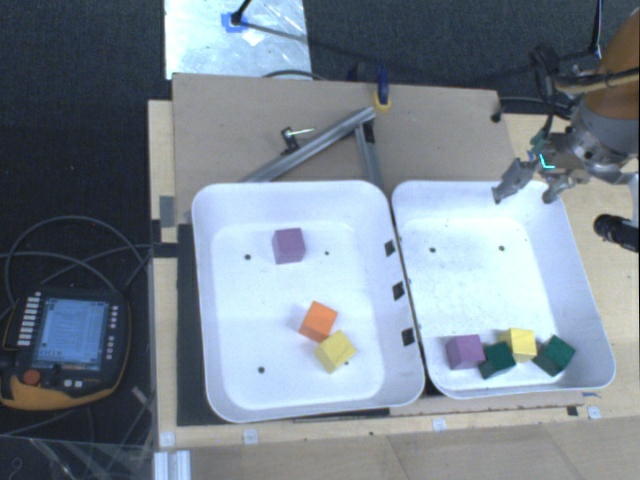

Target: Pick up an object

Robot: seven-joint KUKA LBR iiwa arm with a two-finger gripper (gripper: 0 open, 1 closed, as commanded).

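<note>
End effector [532,180] hovers at upper right of frame, fingers spread, nothing between them. You should descend squarely over one isolated cube before closing. Left bin [215,268]: purple cube [288,245], orange cube [319,320], yellow cube [336,350]. Right bin [575,268]: four crowded cubes [508,351] along its lower edge.
</note>
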